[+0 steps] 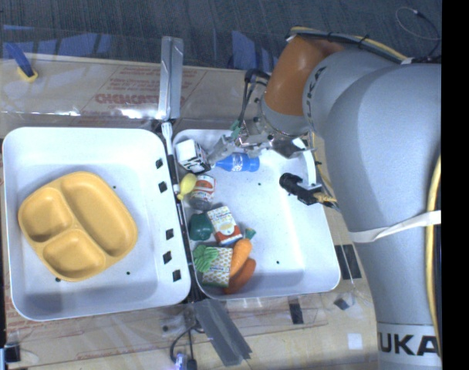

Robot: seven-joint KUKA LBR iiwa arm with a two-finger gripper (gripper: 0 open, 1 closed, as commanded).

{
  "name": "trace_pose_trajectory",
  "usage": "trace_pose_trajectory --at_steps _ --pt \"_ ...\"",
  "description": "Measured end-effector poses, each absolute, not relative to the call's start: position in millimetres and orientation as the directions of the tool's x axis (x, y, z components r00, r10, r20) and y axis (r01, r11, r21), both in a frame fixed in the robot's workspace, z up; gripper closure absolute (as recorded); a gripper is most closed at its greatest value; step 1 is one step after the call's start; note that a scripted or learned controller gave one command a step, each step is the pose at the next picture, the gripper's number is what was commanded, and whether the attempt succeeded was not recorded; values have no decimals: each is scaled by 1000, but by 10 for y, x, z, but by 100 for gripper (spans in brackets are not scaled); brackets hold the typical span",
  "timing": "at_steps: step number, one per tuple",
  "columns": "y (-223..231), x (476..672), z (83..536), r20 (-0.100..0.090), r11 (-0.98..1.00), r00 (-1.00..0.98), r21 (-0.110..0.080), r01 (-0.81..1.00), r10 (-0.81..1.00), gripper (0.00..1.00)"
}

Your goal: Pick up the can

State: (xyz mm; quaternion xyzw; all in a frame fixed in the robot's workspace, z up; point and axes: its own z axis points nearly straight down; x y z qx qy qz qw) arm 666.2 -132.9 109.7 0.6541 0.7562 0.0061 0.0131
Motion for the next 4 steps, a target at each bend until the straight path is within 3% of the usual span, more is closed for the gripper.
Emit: trace_pose_trajectory --at_steps 1,2,3,4 --pt "-1307 6661 1169 -9 150 -150 22 988 989 100" --pt "-839 6331 2164 0 173 -173 -1 985 985 100" --pt "197 5930 1895 0 38 -38 -7 999 999 100" --pt "278 5963 1932 1 308 -308 -5 951 951 100"
